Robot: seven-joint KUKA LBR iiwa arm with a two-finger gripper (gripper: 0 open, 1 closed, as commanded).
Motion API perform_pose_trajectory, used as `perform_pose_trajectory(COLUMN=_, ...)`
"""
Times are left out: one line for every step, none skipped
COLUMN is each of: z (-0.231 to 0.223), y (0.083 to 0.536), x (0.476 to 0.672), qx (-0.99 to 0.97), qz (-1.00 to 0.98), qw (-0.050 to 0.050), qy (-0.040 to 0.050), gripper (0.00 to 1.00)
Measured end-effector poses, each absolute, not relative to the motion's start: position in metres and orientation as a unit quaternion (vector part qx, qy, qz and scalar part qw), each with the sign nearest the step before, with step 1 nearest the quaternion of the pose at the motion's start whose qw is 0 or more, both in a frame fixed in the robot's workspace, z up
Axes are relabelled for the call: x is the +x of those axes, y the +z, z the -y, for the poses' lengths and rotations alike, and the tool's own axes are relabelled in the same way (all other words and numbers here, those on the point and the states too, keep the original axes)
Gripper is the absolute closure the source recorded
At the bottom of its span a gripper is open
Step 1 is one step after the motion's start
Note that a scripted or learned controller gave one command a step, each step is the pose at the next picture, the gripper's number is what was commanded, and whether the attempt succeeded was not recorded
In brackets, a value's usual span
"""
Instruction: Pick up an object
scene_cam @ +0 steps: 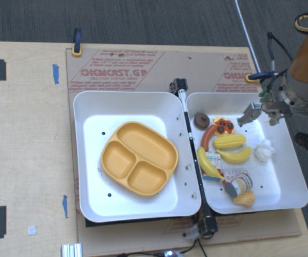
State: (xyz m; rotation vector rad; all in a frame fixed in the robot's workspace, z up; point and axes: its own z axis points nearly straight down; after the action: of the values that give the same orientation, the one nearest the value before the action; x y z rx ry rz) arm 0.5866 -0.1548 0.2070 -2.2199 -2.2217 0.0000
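Note:
The right bin (290,162) holds a heap of toy food: a corn cob (228,142), two bananas (236,155) (207,163), a red sausage (208,135), a brown round piece (201,120), a white lump (264,151), a waffle cone (244,198) and a small jar (239,181). My gripper (261,114) hangs over the bin's far right part, above and right of the heap. Its two grey fingers (247,115) are spread apart and open, with nothing between them.
The left bin (90,122) carries a yellow three-compartment plate (139,158). A black clamp and rail (179,85) run between the bins. Cardboard lies under both bins, on a wooden bench (20,159) with blue tape marks. A white cable (245,23) crosses the top right.

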Motion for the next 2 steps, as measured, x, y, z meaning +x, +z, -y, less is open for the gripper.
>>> perform_pose_trajectory(z=0.122, y=0.086, x=0.609, qx=-0.707, qz=0.708, qw=-0.001, qy=-0.0010, gripper=0.00)
perform_pose_trajectory(z=0.123, y=0.097, x=0.610, qx=-0.707, qz=0.707, qw=-0.003, qy=-0.0021, gripper=1.00)
